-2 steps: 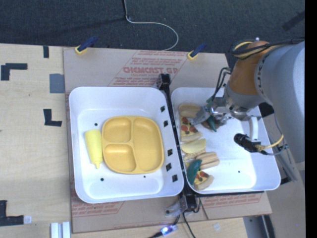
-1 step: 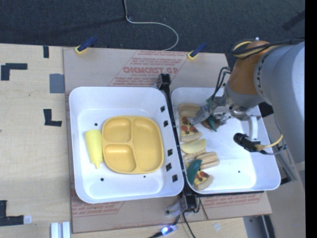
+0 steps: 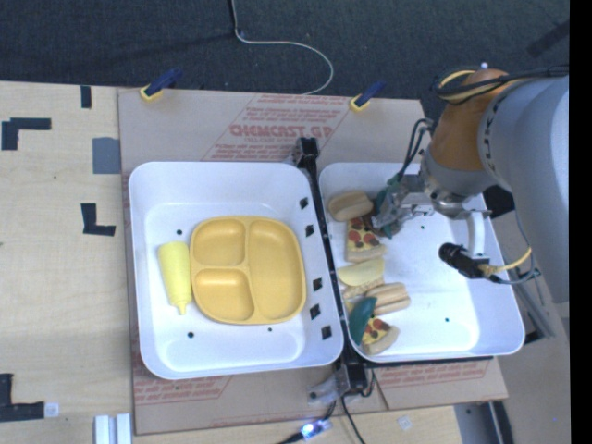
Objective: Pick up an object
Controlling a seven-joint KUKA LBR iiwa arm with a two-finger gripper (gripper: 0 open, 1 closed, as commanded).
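**Arm low over the right bin, beside the toy food**

Nearest the camera, at the front of the right bin (image 3: 462, 340), a pizza slice (image 3: 375, 331) lies by the divider with a dark green piece partly over it. Just behind it lies a hot dog bun (image 3: 388, 297), then a pale yellow wedge (image 3: 361, 272). Further back a second pizza slice (image 3: 361, 239) lies flat, and behind that a bread roll (image 3: 349, 204) rests near the bin's back left corner.

The end effector (image 3: 388, 213) hangs just right of the second pizza slice and the roll, close to both; I cannot tell whether it is spread or pressed together, and nothing shows pinched in it.

In the left bin (image 3: 148, 192) a yellow divided plate (image 3: 248, 268) sits in the middle, with a yellow bottle (image 3: 175, 274) lying just beside its left edge.

Both bins rest on cardboard (image 3: 268, 128) on the table (image 3: 46, 248).
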